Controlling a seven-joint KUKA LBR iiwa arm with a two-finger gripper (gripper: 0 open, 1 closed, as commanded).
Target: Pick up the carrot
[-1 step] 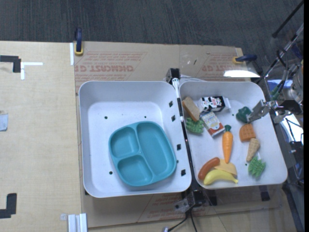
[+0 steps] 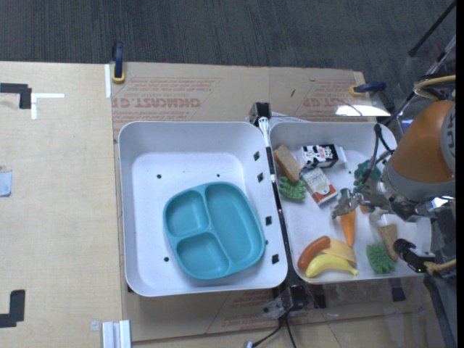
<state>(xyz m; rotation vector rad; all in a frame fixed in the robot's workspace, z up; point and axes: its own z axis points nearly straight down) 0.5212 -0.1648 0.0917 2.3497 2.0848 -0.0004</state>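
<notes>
Dark carpet lies behind a pale wooden bench [image 2: 58, 216] on which a cardboard sheet [image 2: 188, 96] carries two white bins side by side. Left bin [image 2: 145, 151]: holds a teal divided plate [image 2: 214, 229] and nothing else of note. Right bin [image 2: 290, 133]: crowded with toy foods, and entered from the right by the arm [image 2: 428, 151], grey with an orange band. Within this bin, from larger to smaller: a banana [image 2: 332, 265] at the near edge, a sausage [image 2: 313, 249] touching it, a bread slice [image 2: 287, 162] at the far left, a small carton [image 2: 317, 182], a black-and-white box [image 2: 320, 153], and green leafy pieces [image 2: 378, 258]. The carrot [image 2: 349, 225] lies near the bin's middle, point toward the near edge, its top just under the gripper [image 2: 353, 201]. The gripper is low over the carrot's upper end; whether its jaws stand open or closed cannot be told, and no grasp is visible. Progress, as judged: approach made, carrot apparently resting on the bin floor; closing on it and lifting remain.
</notes>
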